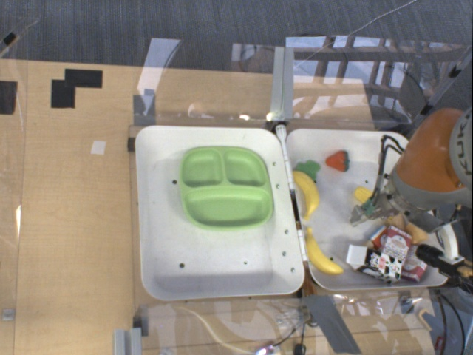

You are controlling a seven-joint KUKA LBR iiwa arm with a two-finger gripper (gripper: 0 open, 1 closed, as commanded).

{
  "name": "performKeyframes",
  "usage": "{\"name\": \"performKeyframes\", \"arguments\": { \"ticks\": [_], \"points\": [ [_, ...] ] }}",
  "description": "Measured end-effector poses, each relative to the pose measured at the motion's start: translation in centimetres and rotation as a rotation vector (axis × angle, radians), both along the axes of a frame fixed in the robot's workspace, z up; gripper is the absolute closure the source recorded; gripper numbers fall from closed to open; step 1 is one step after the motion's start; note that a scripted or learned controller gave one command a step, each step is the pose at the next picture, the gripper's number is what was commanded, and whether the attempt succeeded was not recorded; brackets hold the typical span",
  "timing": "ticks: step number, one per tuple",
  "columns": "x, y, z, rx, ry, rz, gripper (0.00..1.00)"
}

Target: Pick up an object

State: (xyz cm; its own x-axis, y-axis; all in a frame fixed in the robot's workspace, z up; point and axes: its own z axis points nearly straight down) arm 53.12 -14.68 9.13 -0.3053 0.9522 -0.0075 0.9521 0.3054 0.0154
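A bulky grey robot arm (pixel 460 150) with a broad rounded orange band (pixel 427 161) narrows to a small grey metal gripper (pixel 367 211), black cables (pixel 384 157) looping alongside.

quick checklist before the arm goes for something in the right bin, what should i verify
1. Gripper is over the right white bin, low among the objects: ok.
2. Something is between its fingers: cannot tell, the tips are small and dark against clutter.
3. Nearest target, the small yellow piece beside the gripper, is free of neighbours: ok.
4. The two yellow bananas lie along the bin's left wall, away from the gripper: ok.
5. The red-and-white printed carton crowds the space just below the gripper: not ok.
6. The green divided plate in the left bin sits out of the arm's path: ok.
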Motion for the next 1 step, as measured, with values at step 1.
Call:
{"name": "performKeyframes", "arguments": {
  "ticks": [1],
  "points": [
    [6.22, 1.45, -0.09, 0.002, 0.000, -0.113, 1.00]
  ]
}}
